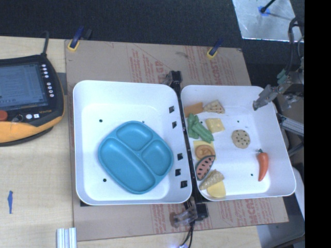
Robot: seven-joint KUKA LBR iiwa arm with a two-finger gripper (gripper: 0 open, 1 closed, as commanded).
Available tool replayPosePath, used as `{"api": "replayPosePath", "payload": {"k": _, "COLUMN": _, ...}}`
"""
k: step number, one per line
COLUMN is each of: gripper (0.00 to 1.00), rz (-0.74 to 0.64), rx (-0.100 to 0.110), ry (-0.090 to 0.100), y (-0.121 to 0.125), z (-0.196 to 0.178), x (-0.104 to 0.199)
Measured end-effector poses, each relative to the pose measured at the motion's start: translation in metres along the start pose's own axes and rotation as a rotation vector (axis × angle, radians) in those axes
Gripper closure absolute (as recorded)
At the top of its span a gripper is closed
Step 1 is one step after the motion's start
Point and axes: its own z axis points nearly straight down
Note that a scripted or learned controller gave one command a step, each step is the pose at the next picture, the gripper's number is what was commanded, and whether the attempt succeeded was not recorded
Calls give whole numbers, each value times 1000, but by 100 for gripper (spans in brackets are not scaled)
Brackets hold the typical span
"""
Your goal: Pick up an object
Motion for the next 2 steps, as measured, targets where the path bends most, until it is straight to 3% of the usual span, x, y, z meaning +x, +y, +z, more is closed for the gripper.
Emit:
{"api": "replayPosePath", "payload": {"k": 1, "gripper": 0, "rz": -8, "rx": 13, "ry": 6, "y": 6, "z": 166, "x": 83}}
{"api": "replayPosePath", "payload": {"k": 2, "gripper": 0, "rz": -3, "rx": -11, "ry": -2, "y": 47, "z": 178, "x": 73}}
